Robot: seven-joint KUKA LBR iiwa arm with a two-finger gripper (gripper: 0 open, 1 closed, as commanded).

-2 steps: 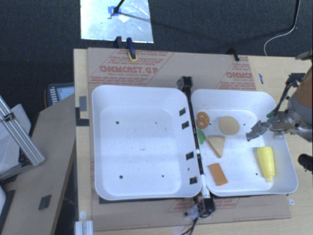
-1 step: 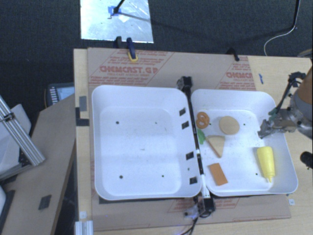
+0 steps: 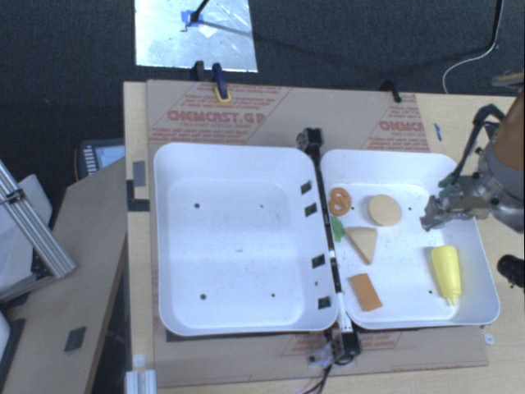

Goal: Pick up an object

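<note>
1. The left bin [image 3: 234, 236] sits toward the bench's left edge; its white floor carries only a few dark specks.
2. Along the bench's far edge a brown board [image 3: 246, 113] shows under both bins, printed in red with what reads as "CHEMCAST GP", once near the far left corner and again, slanted, toward the far right.
3. The right bin [image 3: 410, 167] holds everything worth picking. Against its left wall lies a pretzel-shaped piece [image 3: 340, 200], with a small green piece [image 3: 336, 228] just below it at the divider.
4. Further in are a pale wedge [image 3: 363, 243] near the middle and an orange block [image 3: 365, 291] close to the bin's near edge.
5. A round tan disc [image 3: 384, 210] lies toward the far half of the bin, just left of the claw and the nearest piece to it on that side.
6. The yellow bottle-shaped piece [image 3: 446, 272] lies by the bin's right wall, its long axis running from far to near, its narrow tip pointing at the near edge. It sits just nearward of the claw.
7. The gripper [image 3: 433, 213] hangs over the right wall of that bin with nothing visibly between its tips; from here I cannot tell whether it is spread or clenched.
8. My guess is that disc or bottle is the likeliest target, and the bottle's long axis would want a grasp across its width.
</note>
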